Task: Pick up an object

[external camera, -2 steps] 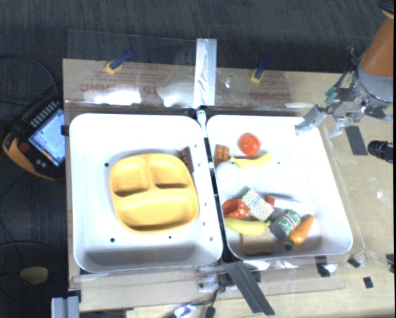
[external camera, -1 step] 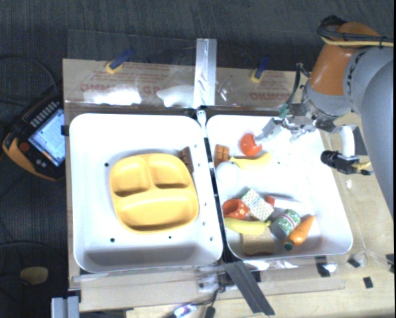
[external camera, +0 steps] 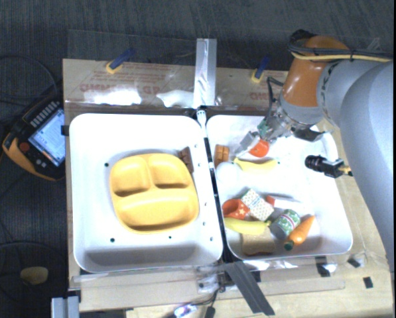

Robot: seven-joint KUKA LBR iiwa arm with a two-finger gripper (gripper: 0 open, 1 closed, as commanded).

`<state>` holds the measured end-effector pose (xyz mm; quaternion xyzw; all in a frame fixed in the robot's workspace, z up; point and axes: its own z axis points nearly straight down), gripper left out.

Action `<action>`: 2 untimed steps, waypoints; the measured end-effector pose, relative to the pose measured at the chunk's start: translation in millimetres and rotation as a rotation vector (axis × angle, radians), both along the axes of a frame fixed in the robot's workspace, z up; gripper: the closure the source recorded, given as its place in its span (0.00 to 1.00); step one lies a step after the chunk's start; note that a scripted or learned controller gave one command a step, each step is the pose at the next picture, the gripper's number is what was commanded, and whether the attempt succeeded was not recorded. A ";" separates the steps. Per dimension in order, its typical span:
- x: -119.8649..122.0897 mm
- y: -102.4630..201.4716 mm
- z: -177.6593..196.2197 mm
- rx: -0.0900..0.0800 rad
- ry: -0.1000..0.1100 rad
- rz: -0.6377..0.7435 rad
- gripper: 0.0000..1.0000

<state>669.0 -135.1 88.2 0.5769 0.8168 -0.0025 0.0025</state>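
Camera view puts my end effector (external camera: 269, 132) low in the far part of the right bin (external camera: 330, 197), and I cannot tell whether it is gripping anything. Just below it lies a small orange-red piece (external camera: 260, 148), possibly touching it — I take that as the likeliest target. It looks like light, hard plastic toy food, smooth and rounded, so I judge it may slip; I'd take it across its narrow middle.

Right beneath that piece lies a pale yellow banana-like toy (external camera: 257, 164), slim and stiff, easy to pinch across its width. Further toward the near rim sits a cluster: a checked white packet (external camera: 257, 205), a small green can (external camera: 285, 222) and a carrot (external camera: 301, 228), crowded together and harder to isolate.

Off to the end effector's side, in the left bin (external camera: 91, 177), rests a yellow divided tray (external camera: 154, 191). Red printing runs along the desk (external camera: 144, 85) behind the bins — too blurred for me to read, as are the packet and can labels.
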 end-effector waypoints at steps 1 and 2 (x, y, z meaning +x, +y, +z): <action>3.0 0.3 12.6 -0.002 -0.011 0.002 1.00; -0.4 41.7 114.6 0.005 0.001 -0.229 1.00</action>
